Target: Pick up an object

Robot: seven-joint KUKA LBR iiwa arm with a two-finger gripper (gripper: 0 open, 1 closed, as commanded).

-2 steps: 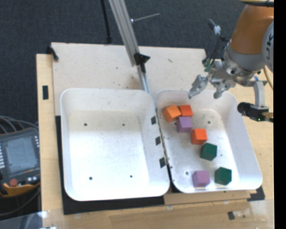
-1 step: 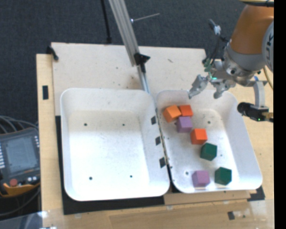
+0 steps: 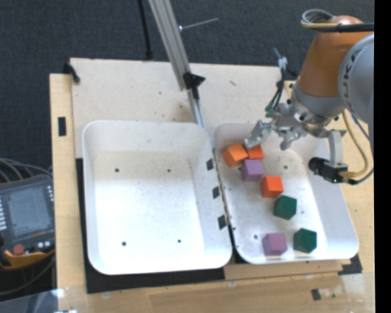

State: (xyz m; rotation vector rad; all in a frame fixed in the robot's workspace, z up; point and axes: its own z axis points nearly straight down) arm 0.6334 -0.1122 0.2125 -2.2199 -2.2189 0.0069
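Camera view: we see grey two-finger gripper (image 3: 272,135) over far edge of right shallow white bin (image 3: 326,204), fingers spread, nothing between them. Small orange cube (image 3: 255,152) just beside left fingertip, touching larger orange cube (image 3: 235,154) and purple cube (image 3: 251,169). Left white bin (image 3: 98,175) alongside.

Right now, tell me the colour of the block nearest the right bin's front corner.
Green block, clearest in the camera view.

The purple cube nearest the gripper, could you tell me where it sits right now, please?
In the camera view, that purple cube lies in the right bin, toward its far end, just below two orange cubes and up-left of a third orange cube.
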